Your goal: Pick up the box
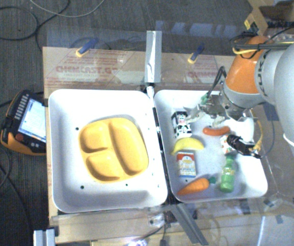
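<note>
An overhead view shows a table bearing two shallow white bins side by side. The left bin (59, 152) holds a yellow divided tray (113, 148). The right bin (254, 186) holds the clutter, and serves here as the landmark.

The box (187, 164), small and red with a white label, lies near the middle of the right bin, just below a banana (189, 144) and just above a carrot (194, 185). A green bottle (228, 174) lies to its right, and a sausage (216, 131) lies further up.

The grey arm with its orange band (244, 76) reaches in over the bin's upper right corner. The end effector (211, 106) hangs near the bin's top edge, apart from the box and grasping nothing visible; whether it is released or clenched cannot be told.

The task appears to be at the approach step. The next move likely calls for travelling down the bin to above the box, then descending between banana and carrot.
</note>
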Motion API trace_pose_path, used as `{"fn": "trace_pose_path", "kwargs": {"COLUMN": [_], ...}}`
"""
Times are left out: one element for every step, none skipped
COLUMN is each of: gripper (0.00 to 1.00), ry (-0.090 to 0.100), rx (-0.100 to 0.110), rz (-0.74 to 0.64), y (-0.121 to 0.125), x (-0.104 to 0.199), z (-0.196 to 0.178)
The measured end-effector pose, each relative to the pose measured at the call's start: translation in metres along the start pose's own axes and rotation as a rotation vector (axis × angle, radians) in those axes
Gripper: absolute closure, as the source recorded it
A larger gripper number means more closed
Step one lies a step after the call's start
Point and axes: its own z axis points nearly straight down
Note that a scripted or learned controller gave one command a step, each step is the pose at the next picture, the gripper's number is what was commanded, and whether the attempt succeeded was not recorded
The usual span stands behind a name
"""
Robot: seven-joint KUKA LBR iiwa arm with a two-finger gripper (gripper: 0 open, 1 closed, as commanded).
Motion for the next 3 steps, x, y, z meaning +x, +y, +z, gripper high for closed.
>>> {"fn": "trace_pose_path", "kwargs": {"gripper": [0.0,0.0,0.0], "ry": [-0.005,0.0,0.002], "rx": [-0.027,-0.025,-0.024], "rz": [-0.133,-0.264,-0.306], "y": [-0.051,0.004,-0.006], "x": [0.034,0.037,-0.002], "z": [0.006,0.015,0.008]}}
